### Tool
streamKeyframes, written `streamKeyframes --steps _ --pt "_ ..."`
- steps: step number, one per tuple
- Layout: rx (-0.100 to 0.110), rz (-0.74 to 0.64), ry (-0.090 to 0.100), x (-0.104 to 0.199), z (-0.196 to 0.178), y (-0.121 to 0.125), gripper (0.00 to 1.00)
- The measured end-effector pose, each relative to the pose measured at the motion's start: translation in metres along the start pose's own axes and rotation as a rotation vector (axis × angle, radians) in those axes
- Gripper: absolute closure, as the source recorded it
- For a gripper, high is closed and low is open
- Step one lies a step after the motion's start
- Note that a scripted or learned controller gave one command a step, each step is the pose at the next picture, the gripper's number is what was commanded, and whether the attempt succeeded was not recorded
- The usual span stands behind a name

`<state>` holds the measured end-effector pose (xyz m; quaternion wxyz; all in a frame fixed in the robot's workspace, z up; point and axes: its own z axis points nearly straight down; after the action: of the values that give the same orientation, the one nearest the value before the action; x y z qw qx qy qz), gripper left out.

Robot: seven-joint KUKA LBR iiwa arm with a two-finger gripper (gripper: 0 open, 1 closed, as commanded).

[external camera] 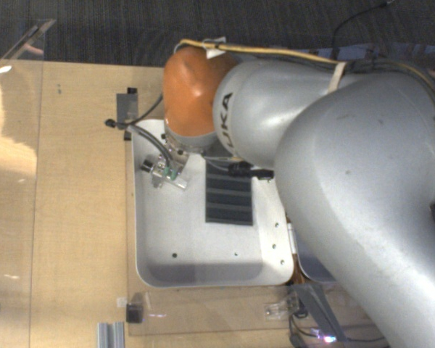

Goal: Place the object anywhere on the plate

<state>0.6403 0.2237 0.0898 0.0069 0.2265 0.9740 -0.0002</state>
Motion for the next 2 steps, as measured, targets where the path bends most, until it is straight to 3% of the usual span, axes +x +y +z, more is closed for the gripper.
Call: streamKeyframes --steps 1,2 --pt "-0.009 -0.413 0.004 -0.004 -0.071 0.016 1.00" --pt "-0.011 -0.721 0.001 -0.022 -0.167 0.024 1.00"
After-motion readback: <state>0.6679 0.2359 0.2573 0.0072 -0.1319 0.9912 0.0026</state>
